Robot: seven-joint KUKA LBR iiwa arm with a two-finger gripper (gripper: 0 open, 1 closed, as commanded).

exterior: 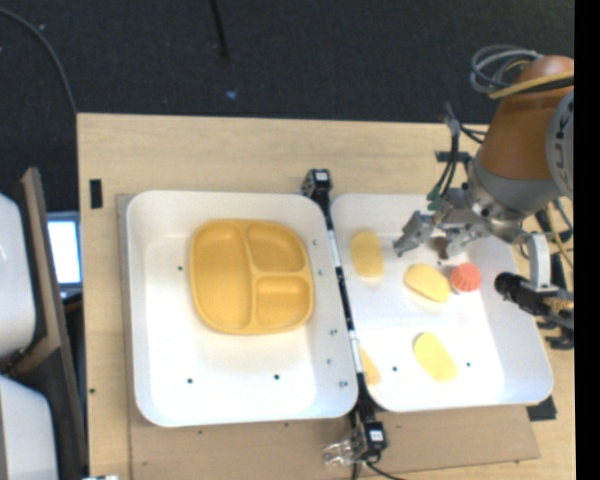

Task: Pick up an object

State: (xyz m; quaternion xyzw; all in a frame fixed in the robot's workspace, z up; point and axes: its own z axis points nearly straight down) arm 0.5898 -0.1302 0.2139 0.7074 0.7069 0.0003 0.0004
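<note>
Gripper (435, 236) state: I cannot tell from this view. I am hovering it over the right bin (510, 368), with the nearest yellow piece (427, 283) lying just below-left of it, long axis slanting, and a small red ball (465, 277) touching that piece's right end.

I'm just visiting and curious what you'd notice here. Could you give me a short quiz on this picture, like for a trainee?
1. True or false: the yellow divided tray lies in the left bin.
2. Which colour is the small ball in the right bin: A green, B red, C blue?
3. Fill in: the gripper is above the ____ bin.

Key: 1 true; 2 B; 3 right.
</note>
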